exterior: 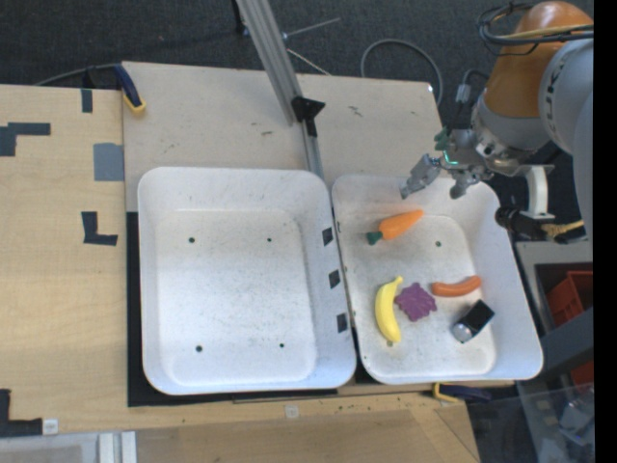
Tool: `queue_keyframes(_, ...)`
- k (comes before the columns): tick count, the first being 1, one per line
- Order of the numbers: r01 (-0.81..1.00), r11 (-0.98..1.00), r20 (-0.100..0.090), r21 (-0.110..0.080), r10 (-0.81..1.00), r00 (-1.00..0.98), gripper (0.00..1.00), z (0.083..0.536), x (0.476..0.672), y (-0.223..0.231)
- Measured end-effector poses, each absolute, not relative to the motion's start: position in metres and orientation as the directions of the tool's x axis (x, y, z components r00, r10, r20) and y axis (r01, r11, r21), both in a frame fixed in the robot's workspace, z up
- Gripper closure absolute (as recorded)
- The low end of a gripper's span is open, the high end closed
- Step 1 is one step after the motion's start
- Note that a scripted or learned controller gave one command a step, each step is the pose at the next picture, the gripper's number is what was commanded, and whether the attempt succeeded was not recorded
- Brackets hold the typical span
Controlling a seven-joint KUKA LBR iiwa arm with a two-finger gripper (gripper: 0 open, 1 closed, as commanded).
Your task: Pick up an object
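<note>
The right bin (501,258) holds several small objects: an orange carrot (397,225) near its far side, a yellow banana (387,310), a purple grape bunch (415,301), an orange sausage (455,286) and a small black block (471,320) near the front. My gripper (442,178) hangs above the bin's far edge, up and to the right of the carrot. Its two fingers are spread apart with nothing between them.
The left bin (231,278) lies beside the right one, with a ridge between them. A slanted metal post (280,66) rises behind the bins. Cables (395,61) lie on the bench at the back. The arm's body (535,75) stands at the right.
</note>
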State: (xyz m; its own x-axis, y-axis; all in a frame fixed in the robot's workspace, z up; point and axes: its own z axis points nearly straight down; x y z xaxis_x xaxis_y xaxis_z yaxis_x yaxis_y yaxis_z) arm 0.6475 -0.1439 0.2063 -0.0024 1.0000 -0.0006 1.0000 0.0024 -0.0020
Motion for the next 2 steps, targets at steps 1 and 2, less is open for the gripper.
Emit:
queue_keyframes(1, 1.000, 0.002, -0.001, -0.006, 1.000, -0.002, 0.00, 0.159, 0.640, -0.139)
queue_keyframes(2, 1.000, 0.003, 0.000, -0.006, 1.000, -0.003, 0.00, 0.115, 0.639, -0.134)
